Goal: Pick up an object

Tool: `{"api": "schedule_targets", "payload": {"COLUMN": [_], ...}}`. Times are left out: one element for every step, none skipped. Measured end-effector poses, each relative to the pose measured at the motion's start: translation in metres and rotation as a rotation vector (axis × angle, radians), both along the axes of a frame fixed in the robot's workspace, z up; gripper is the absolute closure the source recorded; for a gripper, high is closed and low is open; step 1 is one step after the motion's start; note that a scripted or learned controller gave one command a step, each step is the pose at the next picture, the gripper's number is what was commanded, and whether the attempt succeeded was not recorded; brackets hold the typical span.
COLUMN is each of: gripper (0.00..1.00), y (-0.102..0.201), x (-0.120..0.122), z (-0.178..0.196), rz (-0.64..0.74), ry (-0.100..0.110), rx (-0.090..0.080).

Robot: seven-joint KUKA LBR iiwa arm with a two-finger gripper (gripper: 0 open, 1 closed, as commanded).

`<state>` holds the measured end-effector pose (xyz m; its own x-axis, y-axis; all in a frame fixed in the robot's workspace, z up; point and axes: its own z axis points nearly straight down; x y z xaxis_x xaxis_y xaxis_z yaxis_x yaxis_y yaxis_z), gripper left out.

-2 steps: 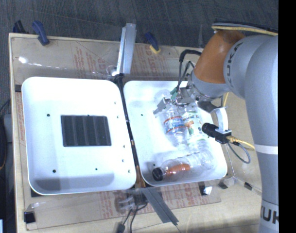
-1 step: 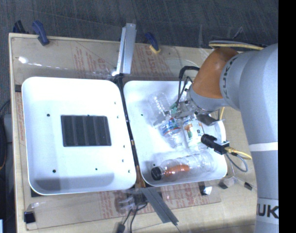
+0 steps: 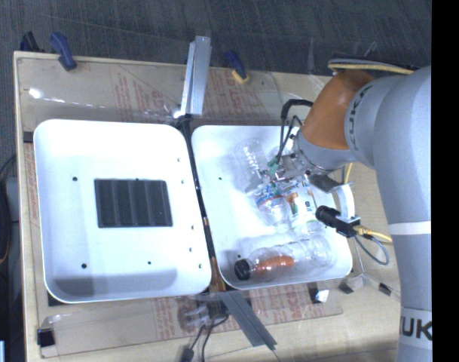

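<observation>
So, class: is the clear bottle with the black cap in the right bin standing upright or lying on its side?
Lying on its side. The bottle stretches along the right bin's near wall, its cap pointing toward the left bin.

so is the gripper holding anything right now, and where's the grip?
Cannot tell. The gripper is down among clear plastic bottles in the right bin, hiding any hold.

This was a robotics lab or test cell, not a home. A grey industrial arm (image 3: 395, 172) with an orange band stood at a plywood bench (image 3: 101, 89) under clear sheeting, blue clamps (image 3: 62, 50) gripping its far edge. Two shallow white bins (image 3: 63, 149) sat side by side, a metal bar (image 3: 194, 74) rising between them. Cables (image 3: 372, 236) trailed at the right edge, over dark carpet (image 3: 176, 6).
</observation>
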<state>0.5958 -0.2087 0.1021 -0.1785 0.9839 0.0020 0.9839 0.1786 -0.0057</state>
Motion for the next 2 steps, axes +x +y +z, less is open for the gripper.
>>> {"api": "schedule_targets", "payload": {"gripper": [1.00,1.00], "y": [0.002,0.002], "x": [0.059,0.051], "z": [0.083,-0.003], "rz": [0.002,0.027], "ry": [0.007,0.022], "rx": [0.000,-0.002]}}
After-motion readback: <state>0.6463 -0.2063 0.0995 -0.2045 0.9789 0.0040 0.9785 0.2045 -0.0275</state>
